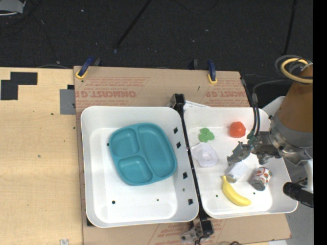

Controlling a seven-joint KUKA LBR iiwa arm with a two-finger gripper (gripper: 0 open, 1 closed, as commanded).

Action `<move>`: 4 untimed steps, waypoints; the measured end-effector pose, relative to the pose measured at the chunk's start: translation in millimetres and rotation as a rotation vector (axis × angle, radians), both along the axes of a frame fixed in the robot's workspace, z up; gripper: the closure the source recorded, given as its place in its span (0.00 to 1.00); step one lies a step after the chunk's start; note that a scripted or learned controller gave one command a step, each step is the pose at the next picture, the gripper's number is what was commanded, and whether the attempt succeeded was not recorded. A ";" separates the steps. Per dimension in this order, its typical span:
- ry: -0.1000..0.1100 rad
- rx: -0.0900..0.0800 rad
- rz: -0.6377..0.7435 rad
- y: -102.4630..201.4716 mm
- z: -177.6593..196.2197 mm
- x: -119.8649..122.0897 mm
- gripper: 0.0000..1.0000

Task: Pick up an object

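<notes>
The gripper (238,160), its opening impossible to judge, hung low in the right bin (276,204) above a banana (235,193), probably lining up a pick among scattered objects.

- A pale wooden bench top (36,157) fills the nine o'clock side
- Printed cardboard (153,88) lies beneath the bins, clamped (211,71) at twelve o'clock
- Dark floor (153,24) with cables spans the top, evenly lit
</notes>
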State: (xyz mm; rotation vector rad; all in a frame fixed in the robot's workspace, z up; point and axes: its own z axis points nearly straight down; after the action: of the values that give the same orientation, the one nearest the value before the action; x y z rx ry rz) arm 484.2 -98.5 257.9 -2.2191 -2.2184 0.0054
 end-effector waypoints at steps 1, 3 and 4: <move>-0.005 0.000 0.000 -0.1 2.0 0.8 0.00; 0.001 0.000 0.000 -1.0 -102.5 1.3 0.00; 0.000 0.000 0.001 3.1 -149.7 7.8 0.00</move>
State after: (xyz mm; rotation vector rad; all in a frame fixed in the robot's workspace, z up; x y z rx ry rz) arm 492.0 -95.4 108.2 -2.2181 -2.2193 0.0045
